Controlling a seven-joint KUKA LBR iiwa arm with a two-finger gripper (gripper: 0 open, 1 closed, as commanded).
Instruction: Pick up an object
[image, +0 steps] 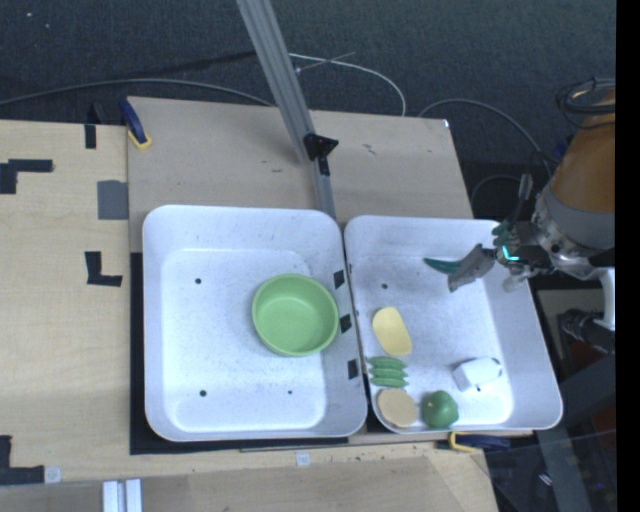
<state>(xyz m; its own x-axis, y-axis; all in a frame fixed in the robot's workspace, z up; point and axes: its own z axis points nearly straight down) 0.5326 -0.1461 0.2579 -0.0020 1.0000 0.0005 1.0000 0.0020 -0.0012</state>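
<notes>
Two shallow white bins sit side by side on a pale wooden bench, with dark floor and loose cables behind. Nothing is singled out by the task, so the likeliest target is the cluster in the right bin (520, 330): a yellow oval piece (391, 331) near the bin's left wall, a small ribbed green piece (387, 372) just below it, a tan disc (397, 407) and a green ball (438, 408) side by side at the front wall, and a white lump (478, 373) to their right. All look like light toy shapes, probably smooth plastic and rather slippery; the yellow oval lies apart enough to be pinched across its narrow width. The left bin (170, 300) holds a green bowl (295, 314), stiff and best taken by its rim. The gripper (462, 269) hangs over the upper part of the right bin, tilted leftward from the arm (585, 190), jaws parted with nothing between them, well apart from every object
</notes>
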